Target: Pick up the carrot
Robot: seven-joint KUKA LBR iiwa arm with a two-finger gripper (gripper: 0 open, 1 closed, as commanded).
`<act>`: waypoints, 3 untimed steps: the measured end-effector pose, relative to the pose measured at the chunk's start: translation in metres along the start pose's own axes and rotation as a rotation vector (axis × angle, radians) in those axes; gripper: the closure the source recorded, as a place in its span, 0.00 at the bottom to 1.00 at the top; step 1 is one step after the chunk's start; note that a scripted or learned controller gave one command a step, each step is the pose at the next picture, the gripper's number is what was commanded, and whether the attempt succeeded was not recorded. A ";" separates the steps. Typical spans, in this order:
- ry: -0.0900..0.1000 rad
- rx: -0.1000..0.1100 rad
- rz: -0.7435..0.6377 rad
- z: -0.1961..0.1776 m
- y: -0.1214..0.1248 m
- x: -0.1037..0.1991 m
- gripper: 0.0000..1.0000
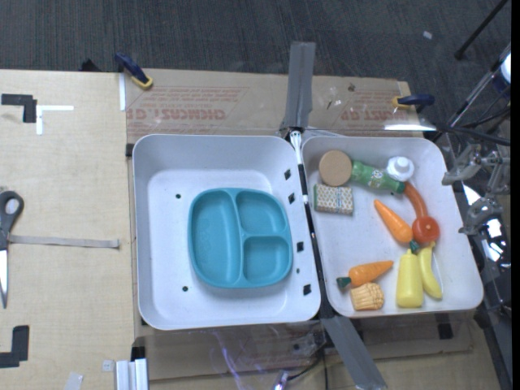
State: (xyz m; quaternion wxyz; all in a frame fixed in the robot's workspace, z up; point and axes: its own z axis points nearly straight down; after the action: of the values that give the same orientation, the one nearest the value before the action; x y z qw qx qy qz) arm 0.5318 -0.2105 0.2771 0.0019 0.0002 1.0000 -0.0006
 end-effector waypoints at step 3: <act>-0.005 0.001 0.113 0.174 0.078 -0.013 1.00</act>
State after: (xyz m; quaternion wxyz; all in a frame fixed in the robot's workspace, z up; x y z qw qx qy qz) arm 0.5451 -0.1330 0.1029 0.0042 0.0567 0.9984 -0.0008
